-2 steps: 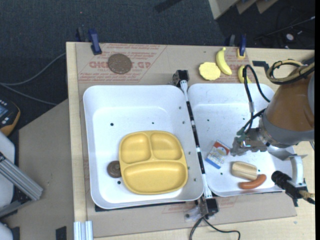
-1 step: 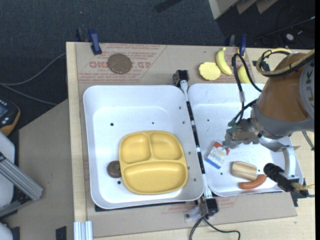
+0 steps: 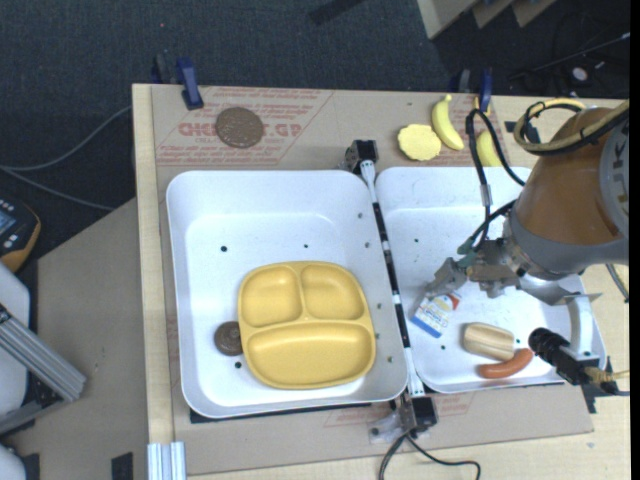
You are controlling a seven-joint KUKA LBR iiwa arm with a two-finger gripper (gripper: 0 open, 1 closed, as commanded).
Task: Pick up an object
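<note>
Gripper: we see the grey two-finger gripper [image 3: 452,280] low in the right white bin [image 3: 425,208], its tip right at a small white-and-blue packet [image 3: 436,313]. We can't tell if it's clenched or released, too blurry.
Hidden bits: most of the arm is cut off at the right edge. A round brown disc [image 3: 229,338] is half tucked under the yellow three-compartment plastic tray [image 3: 305,323] in the left white bin [image 3: 200,218].
Packet: on the right bin's floor, just below the gripper, touching or nearly so; hard to say.
Other stuff nearby: a tan bread-roll-shaped block [image 3: 487,341] and a reddish sausage-shaped toy [image 3: 504,366] lie near the packet's right.
Bench: a yellow toy banana [image 3: 448,124] sits behind the bins.
</note>
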